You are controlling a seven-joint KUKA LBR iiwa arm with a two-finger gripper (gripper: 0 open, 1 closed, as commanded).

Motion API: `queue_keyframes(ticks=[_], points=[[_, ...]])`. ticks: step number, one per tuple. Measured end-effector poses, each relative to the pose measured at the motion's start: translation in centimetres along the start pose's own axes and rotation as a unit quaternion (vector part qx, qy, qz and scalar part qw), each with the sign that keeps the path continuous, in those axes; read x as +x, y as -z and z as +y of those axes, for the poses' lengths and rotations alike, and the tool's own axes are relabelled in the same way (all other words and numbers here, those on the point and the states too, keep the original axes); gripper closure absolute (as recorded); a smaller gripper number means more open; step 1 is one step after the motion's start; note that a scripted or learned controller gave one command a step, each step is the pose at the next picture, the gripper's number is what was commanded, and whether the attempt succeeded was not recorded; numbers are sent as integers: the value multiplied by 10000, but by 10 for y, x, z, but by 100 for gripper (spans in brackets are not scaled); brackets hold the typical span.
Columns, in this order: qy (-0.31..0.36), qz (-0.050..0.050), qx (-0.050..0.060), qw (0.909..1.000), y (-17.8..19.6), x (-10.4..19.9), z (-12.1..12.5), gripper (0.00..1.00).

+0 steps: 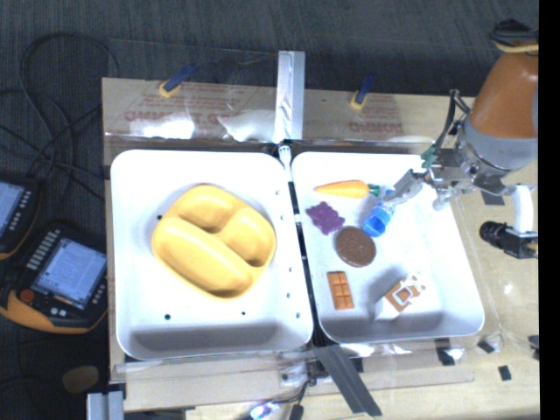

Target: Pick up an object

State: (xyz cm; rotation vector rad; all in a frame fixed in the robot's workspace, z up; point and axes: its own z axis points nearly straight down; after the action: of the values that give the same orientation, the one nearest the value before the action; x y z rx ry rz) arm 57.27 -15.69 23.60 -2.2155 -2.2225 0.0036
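While your claw (404,186) hangs at two o'clock in the right bin (468,278), I cannot tell its state, and nothing is lifted yet. Just beside it lie a blue object (377,222) and a carrot (343,188); the pick remains ahead.

Arm (507,103) comes in from upper right, grey w/ orange band above the wrist. Wrist sits at the right side, tilted down and to the left. Gripper (404,185) points left-down at a slant, low, its fingers reaching out as a thin grey pair. Too small to tell if they're apart or closed.
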Motion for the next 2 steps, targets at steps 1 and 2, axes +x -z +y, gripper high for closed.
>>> queue_keyframes(ticks=[1, 2], points=[[9, 6, 17, 10000, 7, 1, 1, 100], [8, 6, 16, 10000, 7, 1, 0, 0]])
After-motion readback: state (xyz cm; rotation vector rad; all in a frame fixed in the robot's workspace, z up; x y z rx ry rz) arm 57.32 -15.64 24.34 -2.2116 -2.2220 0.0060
